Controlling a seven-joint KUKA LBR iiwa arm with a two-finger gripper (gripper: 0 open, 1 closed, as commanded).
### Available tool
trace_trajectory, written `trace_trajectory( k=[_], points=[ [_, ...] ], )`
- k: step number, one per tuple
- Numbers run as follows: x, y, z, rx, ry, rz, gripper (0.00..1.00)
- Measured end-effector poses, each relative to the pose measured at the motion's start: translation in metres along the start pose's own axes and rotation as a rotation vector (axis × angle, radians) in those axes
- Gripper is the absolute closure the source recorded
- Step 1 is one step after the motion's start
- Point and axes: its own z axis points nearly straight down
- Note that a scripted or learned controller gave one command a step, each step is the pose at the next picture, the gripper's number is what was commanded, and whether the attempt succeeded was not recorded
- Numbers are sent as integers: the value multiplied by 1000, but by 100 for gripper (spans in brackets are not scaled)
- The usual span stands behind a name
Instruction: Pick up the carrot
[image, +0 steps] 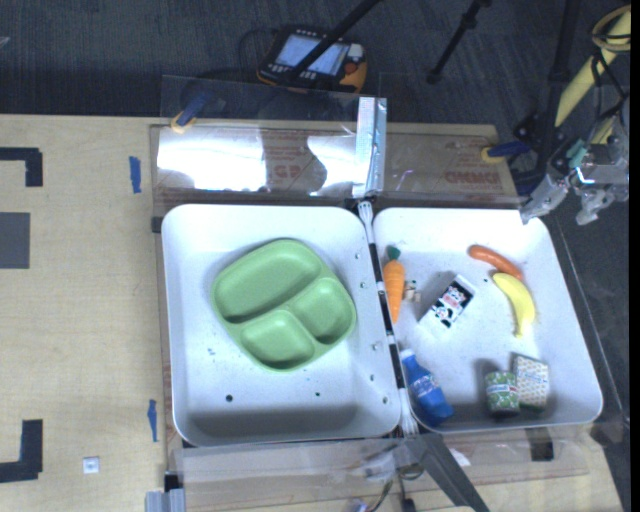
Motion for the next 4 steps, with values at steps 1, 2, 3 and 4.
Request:
trace_trajectory(
  k=[1,2,3,4],
  points=[
    [3,37,126,0,-1,28,0],
    [28,42,151,3,0,515,0],
    [23,43,84,0,-1,625,0],
    [16,13,38,1,0,344,0]
  ],
)
